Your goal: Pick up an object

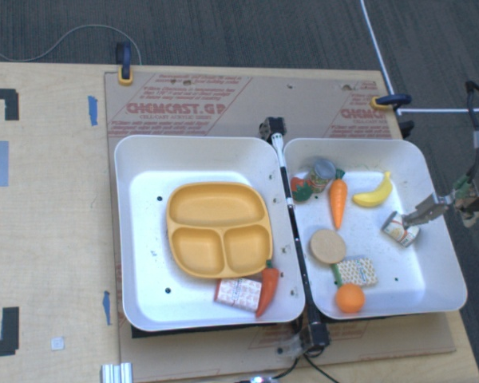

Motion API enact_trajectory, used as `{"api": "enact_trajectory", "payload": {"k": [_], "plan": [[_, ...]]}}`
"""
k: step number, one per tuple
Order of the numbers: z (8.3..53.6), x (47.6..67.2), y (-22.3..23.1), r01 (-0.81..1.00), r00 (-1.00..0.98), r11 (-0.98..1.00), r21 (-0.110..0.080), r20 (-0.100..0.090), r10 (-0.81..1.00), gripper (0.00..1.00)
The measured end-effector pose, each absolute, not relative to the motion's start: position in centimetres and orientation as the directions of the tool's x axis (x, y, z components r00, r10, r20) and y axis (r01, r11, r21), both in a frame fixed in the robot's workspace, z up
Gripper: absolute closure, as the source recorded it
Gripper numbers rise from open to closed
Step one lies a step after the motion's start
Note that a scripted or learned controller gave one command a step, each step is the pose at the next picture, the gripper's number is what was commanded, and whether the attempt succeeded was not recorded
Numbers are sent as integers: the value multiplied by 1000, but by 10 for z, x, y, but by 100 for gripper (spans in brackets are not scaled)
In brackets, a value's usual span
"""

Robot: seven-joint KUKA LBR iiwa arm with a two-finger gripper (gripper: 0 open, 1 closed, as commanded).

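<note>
Seen from the fixed camera above the bench, two shallow white bins sit side by side on a sheet of printed board, the left bin [136,214] and the right bin [439,270] meeting along a dark central clamp. The left bin holds a yellow divided plate [218,228] with three compartments; just below it lie a small red-and-white packet [238,292] and a carrot [267,288], the carrot leaning against the packet's right end near the bin's inner wall. In the right bin, a second carrot [337,200] stands point-down in the frame near the top, beside a cluster of small toys at the upper left corner whose shapes are too small to name. A banana [374,191] lies just right of that carrot. Lower in the bin rest a round tan disc [328,246], a speckled cracker-like piece [357,271] and an orange [350,299], the last two nearly touching. The gripper [413,218] reaches in from the right edge over the right bin's far side, its thin metal fingers slanting down toward a small white-and-grey can [399,230] that lies tilted on the bin floor. The fingertips meet the can's upper edge, but at this size it cannot be told whether the claw is parted, closed or clamped on it.
</note>
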State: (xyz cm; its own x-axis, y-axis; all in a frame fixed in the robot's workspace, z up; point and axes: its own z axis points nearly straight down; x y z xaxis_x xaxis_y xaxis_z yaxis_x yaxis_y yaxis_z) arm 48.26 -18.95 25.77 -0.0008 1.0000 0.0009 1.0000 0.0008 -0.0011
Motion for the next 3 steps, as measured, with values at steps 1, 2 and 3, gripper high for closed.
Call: {"api": "enact_trajectory", "payload": {"k": [1,2,3], "plan": [[119,502,-209,1000,-11,11,-4,22,1000,0],[88,482,-156,1000,1,-1,8,-2,1000,0],[89,483,-98,1000,-1,1,11,-1,1000,0]]}}
